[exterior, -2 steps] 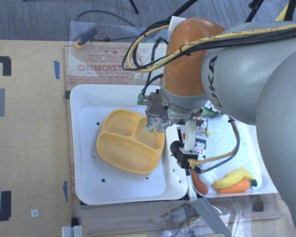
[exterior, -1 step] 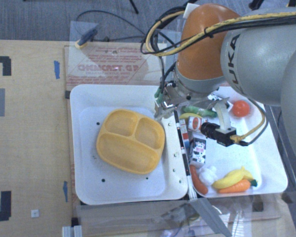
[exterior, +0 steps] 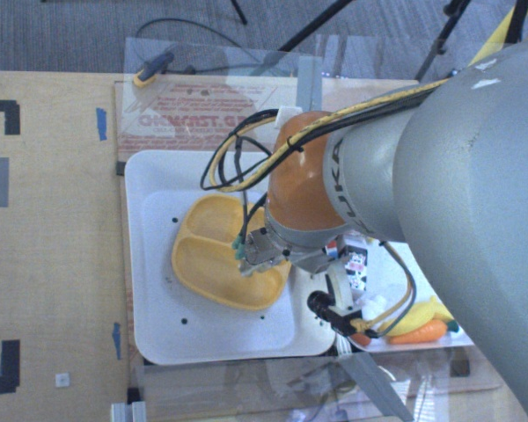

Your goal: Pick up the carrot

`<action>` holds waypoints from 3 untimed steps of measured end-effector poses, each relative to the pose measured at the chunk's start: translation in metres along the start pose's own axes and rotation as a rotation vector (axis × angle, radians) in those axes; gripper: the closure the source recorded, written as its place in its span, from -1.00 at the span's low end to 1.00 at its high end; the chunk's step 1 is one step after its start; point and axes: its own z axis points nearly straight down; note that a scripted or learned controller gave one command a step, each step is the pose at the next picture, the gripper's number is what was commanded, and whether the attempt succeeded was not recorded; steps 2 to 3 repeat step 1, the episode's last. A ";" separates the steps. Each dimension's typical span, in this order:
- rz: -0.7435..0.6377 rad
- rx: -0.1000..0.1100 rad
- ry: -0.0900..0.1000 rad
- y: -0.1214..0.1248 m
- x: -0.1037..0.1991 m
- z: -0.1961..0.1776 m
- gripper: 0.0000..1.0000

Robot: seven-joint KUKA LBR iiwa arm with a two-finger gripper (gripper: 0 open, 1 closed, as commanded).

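Note:
The carrot (exterior: pixel 427 331), orange with a green tip at its right end, lies near the front edge of the right bin (exterior: pixel 396 266), beside a yellow banana (exterior: pixel 421 315). My gripper (exterior: pixel 249 258) hangs below the orange wrist band over the left bin (exterior: pixel 150 236). It sits above the right side of a yellow two-part dish (exterior: pixel 209 253), well to the left of the carrot. The wrist hides much of the gripper, and I see nothing held in it.
A small white packet with red and blue print (exterior: pixel 355 266) lies in the right bin near the divider. The big grey arm covers most of the right bin. Bare wooden bench stretches to the left of the bins.

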 end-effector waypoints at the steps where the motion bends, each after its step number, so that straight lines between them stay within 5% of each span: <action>1: -0.133 -0.001 -0.001 -0.007 0.019 -0.095 1.00; 3: -0.133 -0.001 -0.001 -0.007 0.019 -0.095 1.00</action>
